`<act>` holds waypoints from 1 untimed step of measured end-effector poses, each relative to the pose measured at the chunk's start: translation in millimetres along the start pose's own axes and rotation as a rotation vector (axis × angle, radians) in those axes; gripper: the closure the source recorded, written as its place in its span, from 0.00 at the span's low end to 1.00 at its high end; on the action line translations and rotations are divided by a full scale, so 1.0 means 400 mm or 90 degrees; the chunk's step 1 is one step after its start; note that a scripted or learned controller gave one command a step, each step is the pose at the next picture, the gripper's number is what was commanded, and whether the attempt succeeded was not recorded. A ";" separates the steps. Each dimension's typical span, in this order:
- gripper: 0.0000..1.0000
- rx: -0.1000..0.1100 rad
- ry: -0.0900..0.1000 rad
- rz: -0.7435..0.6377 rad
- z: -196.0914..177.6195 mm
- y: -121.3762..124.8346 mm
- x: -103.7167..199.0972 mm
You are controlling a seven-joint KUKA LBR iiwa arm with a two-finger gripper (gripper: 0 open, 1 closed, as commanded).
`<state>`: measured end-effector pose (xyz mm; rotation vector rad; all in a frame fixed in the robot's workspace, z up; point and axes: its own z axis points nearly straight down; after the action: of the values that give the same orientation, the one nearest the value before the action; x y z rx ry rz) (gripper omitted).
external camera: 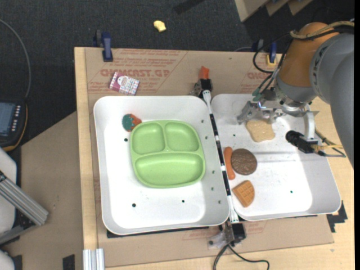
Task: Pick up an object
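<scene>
Reach step in hand. Claw (263,112) hangs low in the right bin (292,198), at 12 o'clock of the pale bread slice (261,131); open or closed, cannot tell. Nothing visibly gripped. Judged next: centre over the slice, descend, close, lift.

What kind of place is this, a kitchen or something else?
Probably a robot lab, not a kitchen. Two white bins sit on a cardboard-covered bench held by clamps, the arm reaches in over the right bin, and the food items, like the cookie, look like toys.
</scene>
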<state>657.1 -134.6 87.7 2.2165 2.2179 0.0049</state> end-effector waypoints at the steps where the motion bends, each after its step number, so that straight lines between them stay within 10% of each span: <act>1: 0.00 0.000 0.000 0.000 0.000 0.001 -0.002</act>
<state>657.7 -135.2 87.5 2.2162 2.2181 0.0054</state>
